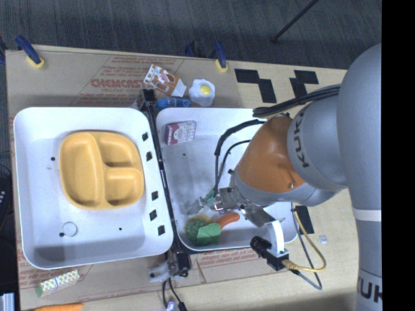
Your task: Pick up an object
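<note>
The tool (217, 203) sits low in the right bin (194, 118), toward its near edge, hidden largely by the orange wrist above it, so whether it is spread or pressed together I cannot tell. Its low, nose-down posture suggests a descent onto the small pile at the bin's near edge rather than a pass over it. Just below the tool, touching or nearly so, lies an orange carrot (228, 220), and beside that a green block (209, 233) resting against a leafy green toy (195, 227) close to the bin's near left corner. Any of these could be the pick; the carrot seems the nearest candidate, though nothing is visibly caught by the tool. Clustered as they are against the wall, they look awkward to separate. Farther off, a small red carton (179, 133) lies near the far left corner of the same bin. The left bin (29, 173) holds a yellow tray (102, 169) in its middle. On the surface (78, 70) beyond the bins rest a printed packet (159, 79), a blue item (172, 102) and a white-and-yellow egg toy (202, 91).
</note>
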Controlling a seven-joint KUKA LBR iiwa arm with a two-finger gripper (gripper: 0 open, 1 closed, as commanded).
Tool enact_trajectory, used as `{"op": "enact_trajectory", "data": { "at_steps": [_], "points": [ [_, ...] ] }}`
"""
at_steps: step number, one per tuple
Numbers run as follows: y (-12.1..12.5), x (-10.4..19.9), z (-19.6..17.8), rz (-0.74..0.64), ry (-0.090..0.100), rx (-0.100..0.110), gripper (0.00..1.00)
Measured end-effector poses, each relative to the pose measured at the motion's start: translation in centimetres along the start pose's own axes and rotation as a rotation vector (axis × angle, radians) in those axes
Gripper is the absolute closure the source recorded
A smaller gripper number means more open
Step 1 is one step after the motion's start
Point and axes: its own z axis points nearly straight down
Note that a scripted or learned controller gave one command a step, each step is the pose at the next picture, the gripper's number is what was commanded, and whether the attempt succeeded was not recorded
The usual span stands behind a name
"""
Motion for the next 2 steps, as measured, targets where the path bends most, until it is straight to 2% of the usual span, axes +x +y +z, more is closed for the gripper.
{"op": "enact_trajectory", "data": {
  "at_steps": [1, 2],
  "points": [
    [0.09, 0.05, -1.06, -0.007, 0.001, 0.0, 1.0],
    [0.08, 0.06, -1.02, -0.007, 0.001, 0.0, 0.0]
  ]
}}
